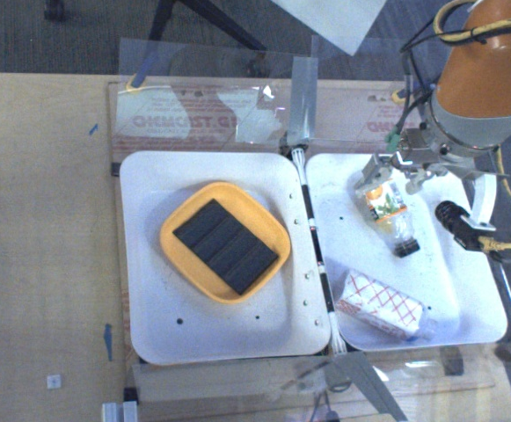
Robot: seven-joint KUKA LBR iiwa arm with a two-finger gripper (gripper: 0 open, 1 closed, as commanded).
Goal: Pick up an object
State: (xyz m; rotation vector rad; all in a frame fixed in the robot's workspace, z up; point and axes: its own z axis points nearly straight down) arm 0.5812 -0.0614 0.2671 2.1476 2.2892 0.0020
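Note:
My gripper (401, 167) is over the back part of the right bin (475, 310), under the orange band of the arm. Directly below it in the view is a small clear packet (389, 207) with orange, green and white print and a black end (406, 248). The packet's top edge meets the gripper's underside, and I cannot tell whether it is held or just lying in the bin. A white box with a red check pattern (381, 304) lies at the front of the same bin.
The left bin (149, 323) holds a yellow rounded-square dish with a black ribbed insert (225, 246). A black cable fitting (456, 218) hangs by the arm at the right bin's right side. A raised divider (312, 236) separates the bins.

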